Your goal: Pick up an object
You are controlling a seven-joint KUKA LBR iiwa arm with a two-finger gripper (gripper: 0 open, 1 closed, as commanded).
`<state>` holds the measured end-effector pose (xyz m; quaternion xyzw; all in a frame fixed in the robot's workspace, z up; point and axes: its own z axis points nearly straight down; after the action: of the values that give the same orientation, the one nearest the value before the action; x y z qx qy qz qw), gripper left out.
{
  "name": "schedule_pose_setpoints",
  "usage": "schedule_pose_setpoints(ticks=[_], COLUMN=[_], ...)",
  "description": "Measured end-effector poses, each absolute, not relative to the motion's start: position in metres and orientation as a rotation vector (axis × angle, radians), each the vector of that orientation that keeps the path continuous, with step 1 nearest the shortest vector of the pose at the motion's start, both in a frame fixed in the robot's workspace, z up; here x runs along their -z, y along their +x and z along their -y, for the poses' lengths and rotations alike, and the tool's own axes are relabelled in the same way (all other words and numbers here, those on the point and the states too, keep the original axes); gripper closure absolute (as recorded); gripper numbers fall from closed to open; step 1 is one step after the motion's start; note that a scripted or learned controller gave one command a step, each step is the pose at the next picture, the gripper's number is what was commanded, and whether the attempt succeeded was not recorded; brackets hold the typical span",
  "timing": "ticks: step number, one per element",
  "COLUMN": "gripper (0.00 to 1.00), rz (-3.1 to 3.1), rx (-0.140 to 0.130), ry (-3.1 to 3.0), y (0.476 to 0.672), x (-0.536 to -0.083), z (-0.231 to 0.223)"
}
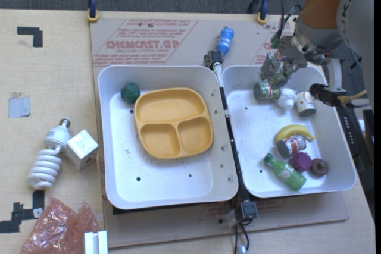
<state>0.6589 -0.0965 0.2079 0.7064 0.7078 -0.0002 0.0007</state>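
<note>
**Small can under the pincer, top of the right bin**

The small can lies on its side in the upper left part of the right bin, with a white lump touching it on its right. It looks stiff and light, its rounded wall likely slick and apt to roll, so the sound hold would be across the barrel, not along it. The pincer hangs just above the can, seemingly touching its top; whether it is spread or closed, or has anything in its grip, I cannot tell from this slant.

Further out in that bin sit a white cup, a banana, a second can, a purple object, a brown ring and a green bottle, crowded together lower right, well apart from the target. The white floor is smooth and hard, so a nudged can may skid.

The left bin holds a yellow divided tray and a green ball. On the counter to the left lie a spiral bulb and a white cube.
</note>
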Motion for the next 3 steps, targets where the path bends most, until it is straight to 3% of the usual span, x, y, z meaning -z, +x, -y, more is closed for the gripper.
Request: schedule_pose_setpoints(ticks=[1,3], gripper=[1.0,1.0], rz=[-2.222,-2.223], rx=[0.001,0.002], ry=[2.219,2.219], y=[0.659,0.659], x=[-0.267,-0.317], z=[0.014,-0.094])
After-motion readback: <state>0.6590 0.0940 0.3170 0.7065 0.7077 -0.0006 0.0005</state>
